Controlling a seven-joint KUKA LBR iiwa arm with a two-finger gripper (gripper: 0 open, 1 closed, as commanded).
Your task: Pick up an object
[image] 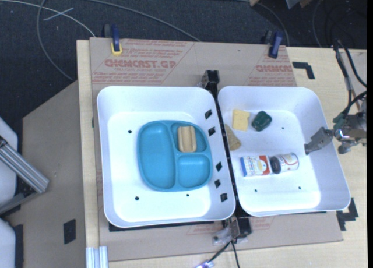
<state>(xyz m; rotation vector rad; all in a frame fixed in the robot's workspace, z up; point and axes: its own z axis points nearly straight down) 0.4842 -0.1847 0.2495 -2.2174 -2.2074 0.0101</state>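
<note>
The right bin (326, 188) holds a small bottle (269, 164) lying on its side, with a white, red and blue label and a dark cap. Behind it are a yellow block (240, 119) and a dark green lump (260, 121). A tan wedge (233, 140) lies by the bin's left wall. My gripper (319, 140) hangs over the right edge of this bin, to the right of the bottle and clear of all the objects. Nothing shows in its grasp.
The left bin (116, 144) carries a blue divided plate (157, 156) with a tan block (186, 138) in its upper right compartment. A black divider with clips (217, 144) separates the bins. Cables (349, 86) trail at the bench's right side.
</note>
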